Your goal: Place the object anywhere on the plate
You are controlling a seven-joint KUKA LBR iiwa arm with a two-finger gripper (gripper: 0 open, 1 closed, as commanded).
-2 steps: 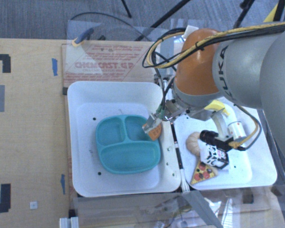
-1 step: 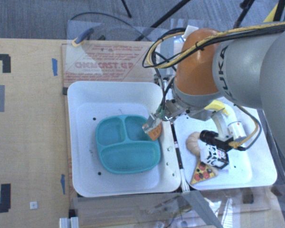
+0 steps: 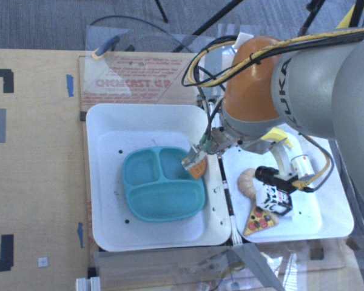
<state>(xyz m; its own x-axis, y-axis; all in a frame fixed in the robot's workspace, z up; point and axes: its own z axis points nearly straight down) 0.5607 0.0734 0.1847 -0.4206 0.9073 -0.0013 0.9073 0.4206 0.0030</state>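
A teal divided plate (image 3: 161, 187) lies in the left white bin (image 3: 103, 162). My gripper (image 3: 195, 160) hangs over the plate's right edge, by the upper right compartment. Its fingers are shut on a small orange-brown object (image 3: 198, 169), which shows just below the fingertips, at the plate's rim. The grey arm with its orange band (image 3: 255, 90) reaches in from the right and hides the upper part of the right bin.
The right bin (image 3: 333, 217) holds a beige bread-like piece (image 3: 247, 180), a black and white item (image 3: 273, 196), a toy pizza slice (image 3: 259, 220), a yellow and white piece (image 3: 291, 156). A ridge (image 3: 225, 193) separates the bins. A clear sheet (image 3: 133, 80) lies behind.
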